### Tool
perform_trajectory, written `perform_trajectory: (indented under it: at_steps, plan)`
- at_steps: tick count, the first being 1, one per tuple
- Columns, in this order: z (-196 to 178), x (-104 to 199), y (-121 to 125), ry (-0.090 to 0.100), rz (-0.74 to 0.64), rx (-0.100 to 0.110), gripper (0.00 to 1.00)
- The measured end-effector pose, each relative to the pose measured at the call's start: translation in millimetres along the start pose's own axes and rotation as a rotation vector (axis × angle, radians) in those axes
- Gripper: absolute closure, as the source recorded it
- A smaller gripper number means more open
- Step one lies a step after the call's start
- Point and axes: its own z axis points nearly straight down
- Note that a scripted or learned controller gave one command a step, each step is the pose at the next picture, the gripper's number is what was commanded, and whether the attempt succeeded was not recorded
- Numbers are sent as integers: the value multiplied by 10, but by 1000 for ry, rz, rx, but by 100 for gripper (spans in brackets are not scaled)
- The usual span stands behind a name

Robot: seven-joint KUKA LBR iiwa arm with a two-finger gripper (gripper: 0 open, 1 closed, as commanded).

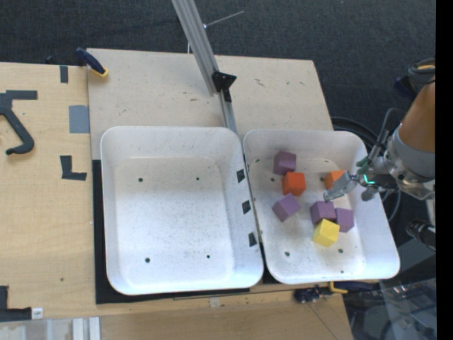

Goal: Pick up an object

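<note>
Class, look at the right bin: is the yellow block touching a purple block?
Touching. The camera view shows the yellow block pressed against the purple block just above it, with no white bin floor between them.

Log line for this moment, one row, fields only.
tool: low in right bin, at small orange block | grasp: unconfirmed | nearby: orange cube, yellow cube, purple cubes | left bin: untouched
</note>
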Motion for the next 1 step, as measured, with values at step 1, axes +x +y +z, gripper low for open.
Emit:
perform_trajectory:
  at_steps: [1]
  plan:
    - [451, -20, -61, 1, 2, 5, 0]
